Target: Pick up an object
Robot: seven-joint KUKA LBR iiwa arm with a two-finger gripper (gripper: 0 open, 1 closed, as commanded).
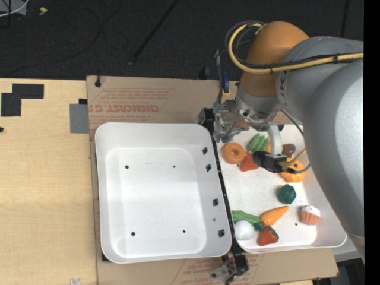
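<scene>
Tool [224, 123] state cannot be told. Orange ring [233, 152] just below it is judged light, rigid; rim grasp advised.

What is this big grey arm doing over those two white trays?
The arm reaches in over the right bin, which holds small toy foods: an orange donut, a carrot, a strawberry, a cupcake and a few others. Its gripper sits at the bin's far corner, near the donut. Nothing can be seen held there. The left bin sits alongside.
</scene>
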